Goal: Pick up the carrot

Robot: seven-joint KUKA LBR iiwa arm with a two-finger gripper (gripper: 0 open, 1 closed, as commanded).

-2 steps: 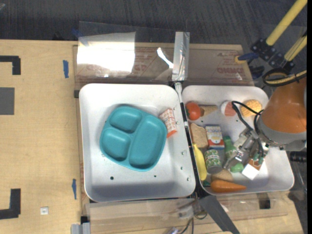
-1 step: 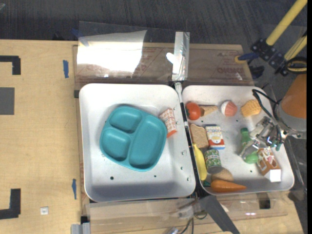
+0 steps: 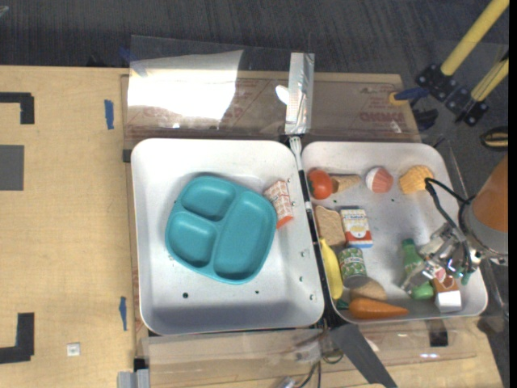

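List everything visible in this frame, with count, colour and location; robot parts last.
Bins: 2, white, side by side on the bench.
Divided plate: 1, teal, left bin.
Small carton: 1, red and white, left bin, by the plate.
Carrot: 1, orange, right bin, near edge.
Banana: 1, yellow, right bin, left side.
Can: 1, green, beside the banana.
Tomato: 1, red, right bin, far left.
Pincer: 1, metallic, over the right bin's right side.

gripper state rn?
Gripper: cannot be told; it sits low in the right white bin, apart from the orange carrot.
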